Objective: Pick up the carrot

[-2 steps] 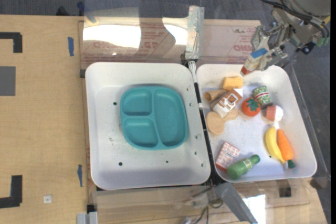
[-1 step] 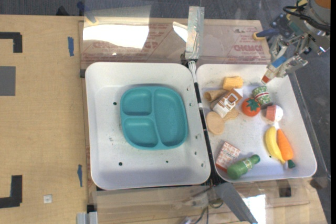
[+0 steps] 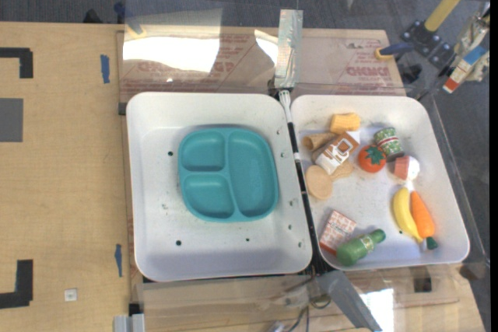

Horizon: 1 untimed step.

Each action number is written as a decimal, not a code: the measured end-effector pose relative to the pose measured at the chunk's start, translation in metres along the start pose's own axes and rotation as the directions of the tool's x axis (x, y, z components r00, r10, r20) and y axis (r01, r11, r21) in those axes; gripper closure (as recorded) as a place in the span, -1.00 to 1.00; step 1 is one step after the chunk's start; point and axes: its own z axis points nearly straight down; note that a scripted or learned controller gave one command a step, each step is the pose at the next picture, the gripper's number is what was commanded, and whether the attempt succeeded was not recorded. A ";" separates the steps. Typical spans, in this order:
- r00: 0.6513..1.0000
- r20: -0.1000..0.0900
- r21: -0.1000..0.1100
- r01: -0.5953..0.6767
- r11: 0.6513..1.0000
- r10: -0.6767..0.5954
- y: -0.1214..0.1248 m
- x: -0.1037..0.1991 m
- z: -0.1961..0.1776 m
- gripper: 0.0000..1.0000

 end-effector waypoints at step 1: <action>0.999 -0.012 -0.020 -0.040 0.999 0.039 0.068 -0.058 0.093 1.00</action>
